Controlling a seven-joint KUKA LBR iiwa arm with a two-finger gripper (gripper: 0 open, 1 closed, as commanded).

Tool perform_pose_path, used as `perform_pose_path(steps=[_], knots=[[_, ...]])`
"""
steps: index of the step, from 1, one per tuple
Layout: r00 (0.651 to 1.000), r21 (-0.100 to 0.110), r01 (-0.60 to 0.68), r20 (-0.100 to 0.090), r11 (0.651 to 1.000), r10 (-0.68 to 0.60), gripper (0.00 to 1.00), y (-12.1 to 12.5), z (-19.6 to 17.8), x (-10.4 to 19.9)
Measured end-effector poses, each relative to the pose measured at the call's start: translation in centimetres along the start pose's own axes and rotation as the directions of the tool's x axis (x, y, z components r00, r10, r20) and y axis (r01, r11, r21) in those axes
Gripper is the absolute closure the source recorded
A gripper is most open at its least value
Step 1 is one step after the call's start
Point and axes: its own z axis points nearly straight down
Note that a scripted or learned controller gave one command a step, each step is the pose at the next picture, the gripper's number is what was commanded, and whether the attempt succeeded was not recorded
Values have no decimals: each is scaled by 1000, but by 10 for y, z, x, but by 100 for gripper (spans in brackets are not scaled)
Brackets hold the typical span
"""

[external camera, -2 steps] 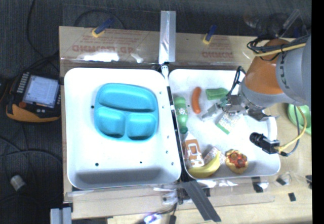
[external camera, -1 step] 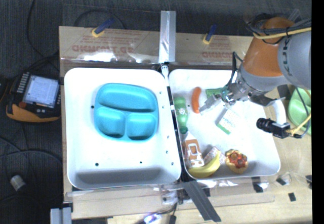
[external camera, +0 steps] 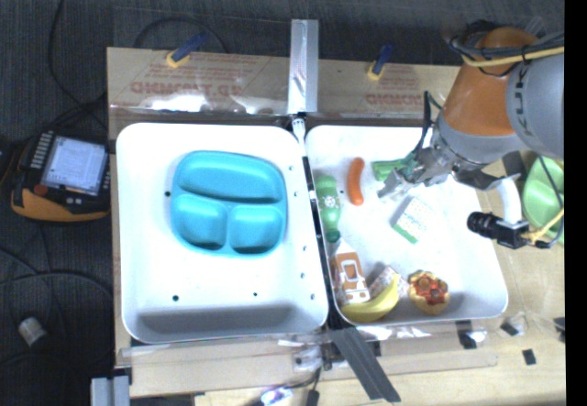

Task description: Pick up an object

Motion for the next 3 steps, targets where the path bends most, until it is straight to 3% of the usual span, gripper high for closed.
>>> perform_pose_path(steps=[1, 2, 3], knots=[[1000, 0, 0, 0, 1000, 0, 0, 0, 0, 0], [983, -6, 184, 18, 983, -184, 0, 25, 74, 4], [984, -9, 175, 14, 984, -175, 0, 62, 74, 0]])
